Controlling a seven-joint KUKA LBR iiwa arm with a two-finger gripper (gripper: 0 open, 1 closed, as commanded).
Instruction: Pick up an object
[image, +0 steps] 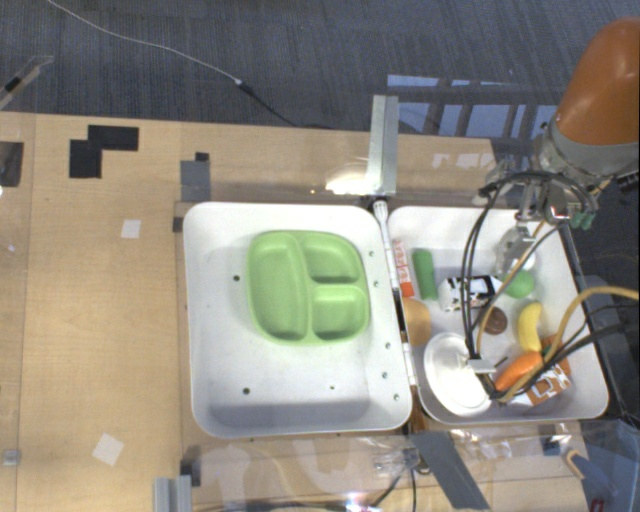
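Note:
My gripper (516, 248) hangs over the upper right part of the right bin (588, 405), below the orange-banded wrist, with cables trailing down from it. Just beneath it lies a light green round object (521, 285). Around that are a yellow banana (528, 324), an orange carrot (518, 369), a small brown ball (494, 322), a green cylinder (424, 272) and a white bowl (453, 377). I see nothing held in the gripper.
The left bin (220, 400) holds a green divided plate (305, 286). A red-and-white tube (400, 268) and a tan cup (415, 318) lie along the right bin's left wall. An orange-and-white packet (551, 383) sits at its front right. Black cables cross the bin.

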